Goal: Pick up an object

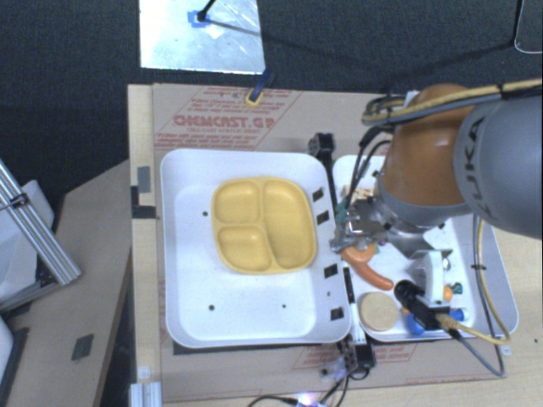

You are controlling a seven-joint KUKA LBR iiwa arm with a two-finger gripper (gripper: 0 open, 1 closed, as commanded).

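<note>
The KUKA arm (475, 155), grey with an orange band above the wrist, reached in from the right and hung low over the right bin (346, 170), covering much of it from the overhead camera. Its gripper (352, 237) sat at the bin's left side, close to the wall shared with the neighbouring bin, and whether it was open or closed could not be told from this angle. Nothing could be seen held in it. Just below the gripper, at the near left of the right bin, lay an orange sausage-shaped toy (370, 272), set at a slant with its upper end right by the gripper; whether the two touched could not be made out. A tan round disc (379, 311) lay flat in the same bin's near left corner, just beside the toy's lower end. The left bin (187, 253) held a single item, a yellow divided plate (261, 225) with three compartments, lying flat a little above the bin's middle and apart from all four walls, its compartments bare. Small black clips (323, 218) ran along the rims where the two white bins met. Both bins rested on a cardboard sheet (229, 121) printed in red lettering, and a silvery square panel (202, 24) lay on the dark floor beyond the bench's far edge.
</note>
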